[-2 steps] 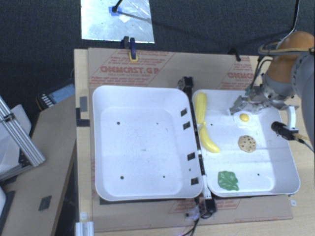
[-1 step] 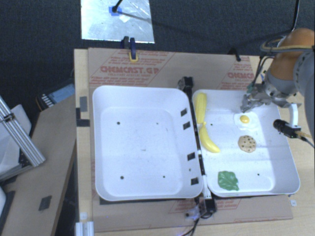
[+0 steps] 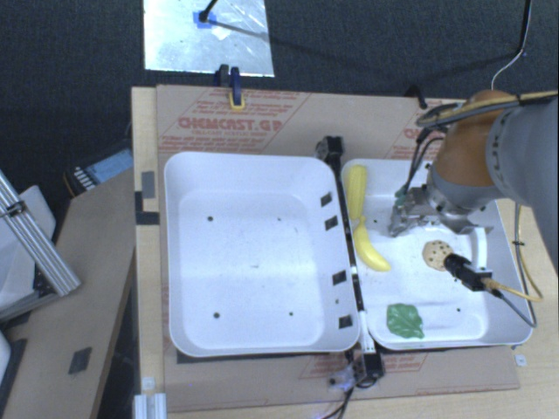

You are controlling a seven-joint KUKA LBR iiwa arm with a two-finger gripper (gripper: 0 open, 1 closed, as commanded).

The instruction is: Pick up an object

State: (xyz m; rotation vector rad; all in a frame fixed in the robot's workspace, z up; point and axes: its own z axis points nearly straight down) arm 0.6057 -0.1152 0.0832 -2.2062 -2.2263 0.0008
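A yellow banana (image 3: 361,217) lies along the left wall of the right bin (image 3: 502,317). A tan speckled round object (image 3: 436,253) rests near the bin's middle, and a green crumpled object (image 3: 405,320) sits by the front wall. My gripper (image 3: 400,223) hangs low over the right bin, just right of the banana and left of the tan object. Nothing shows between its tips.
The left bin (image 3: 253,251) sits beside the right one, with a black clip strip (image 3: 345,251) along the shared wall. Both rest on a cardboard sheet (image 3: 262,120). A shiny metal plate (image 3: 208,23) lies at the back.
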